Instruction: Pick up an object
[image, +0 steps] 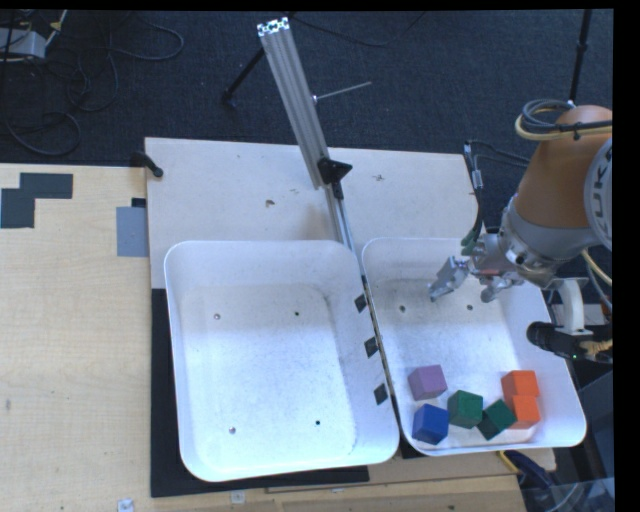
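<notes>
Six small coloured cubes, among them a purple cube (428, 380), cluster touching in the near corner of the right white bin (560, 435), well apart from my two-finger gripper (468, 282), open and empty; crowding risks a deflected grasp.

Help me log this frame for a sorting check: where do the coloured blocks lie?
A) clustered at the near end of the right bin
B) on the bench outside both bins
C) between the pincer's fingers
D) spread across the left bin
A: the purple block, blue block, two green blocks and two orange blocks sit together at the near end of the right bin, apart from the pincer, which is farther up that bin.
</notes>
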